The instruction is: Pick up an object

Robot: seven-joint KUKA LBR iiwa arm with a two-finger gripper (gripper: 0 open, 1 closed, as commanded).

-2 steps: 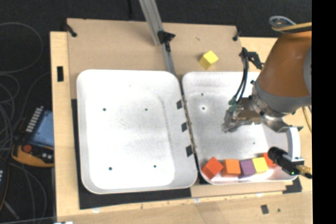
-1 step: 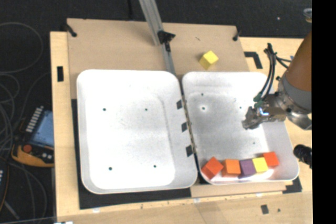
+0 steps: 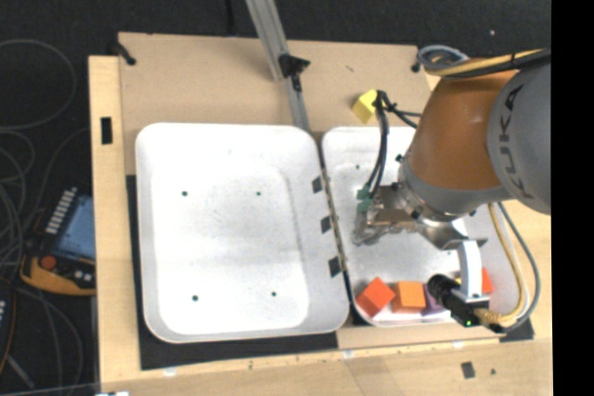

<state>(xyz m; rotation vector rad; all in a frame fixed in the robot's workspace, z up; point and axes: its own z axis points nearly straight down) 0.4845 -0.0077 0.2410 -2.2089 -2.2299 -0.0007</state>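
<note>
Pincer (image 3: 371, 223): low inside the right bin (image 3: 342, 153); grip state cannot be told.
Blocks: red block (image 3: 376, 294) and orange block (image 3: 410, 295) near the bin's front edge.

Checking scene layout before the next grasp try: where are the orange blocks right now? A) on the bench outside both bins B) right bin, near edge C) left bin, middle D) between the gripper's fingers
B: both orange blocks lie at the near edge of the right bin, next to a purple piece, with the arm above that bin.
</note>
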